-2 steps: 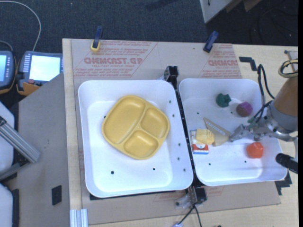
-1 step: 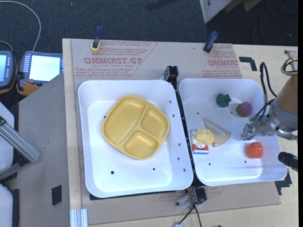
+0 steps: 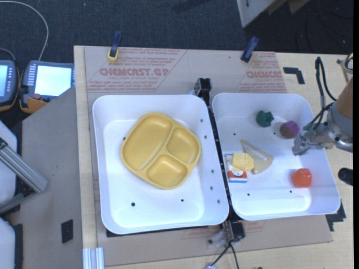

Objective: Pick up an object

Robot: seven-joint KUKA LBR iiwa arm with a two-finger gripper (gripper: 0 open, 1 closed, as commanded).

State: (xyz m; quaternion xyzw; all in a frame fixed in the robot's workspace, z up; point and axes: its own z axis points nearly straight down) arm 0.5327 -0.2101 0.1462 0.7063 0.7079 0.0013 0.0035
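On the far left, off the bench, a small screen (image 3: 51,79) glows white; its writing is too small to read. The bench (image 3: 168,66) is covered with brown board that carries red printing: "CHEMCAST" can be read above the left bin, and the same red lettering repeats, partly cut, above the right bin. A yellow clamp (image 3: 114,48) and a blue clamp (image 3: 249,49) sit at the top edge of the board.

The left bin (image 3: 112,206) holds a yellow divided plate (image 3: 161,149) with three compartments, lying flat near its middle.

In the right bin (image 3: 269,206), near its left wall, lies a small carton (image 3: 238,176) with red and blue marks, unreadable, touching a yellow piece (image 3: 243,161) and a beige wedge (image 3: 257,154). Further right there are a green object (image 3: 264,117), a purple object (image 3: 289,129) and, lower, an orange-red object (image 3: 302,177).

The gripper (image 3: 307,140) hangs at the right side of this bin, just beside the purple object and above the orange-red one. I cannot tell its state; nothing is seen held.
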